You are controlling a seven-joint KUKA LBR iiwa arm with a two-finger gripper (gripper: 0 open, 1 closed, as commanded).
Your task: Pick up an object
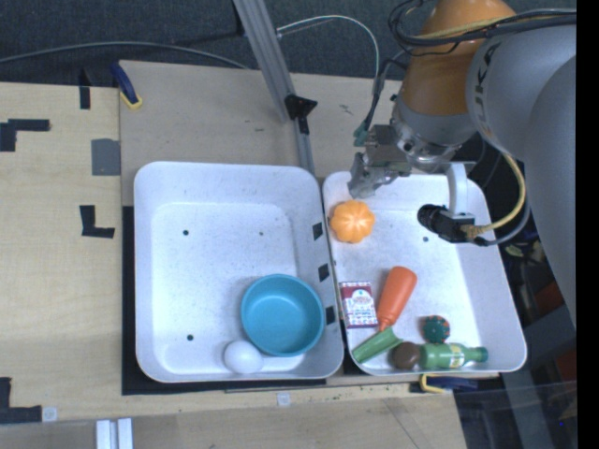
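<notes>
You are looking down on a pale wooden bench (56,279) that is carrying two shallow white bins, a left bin (150,251) and a right bin (487,288), sitting side by side on a black mat (127,363). Black tape marks (89,221) and a grey patch (106,156) are showing on the bench at left. A grey metal post (267,50) is slanting across a dark carpeted floor (140,12), where a thin cable (112,50) is trailing. Even light is falling throughout.

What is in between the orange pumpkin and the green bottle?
In the camera view, the toy carrot lies between the orange pumpkin and the green bottle.
</notes>
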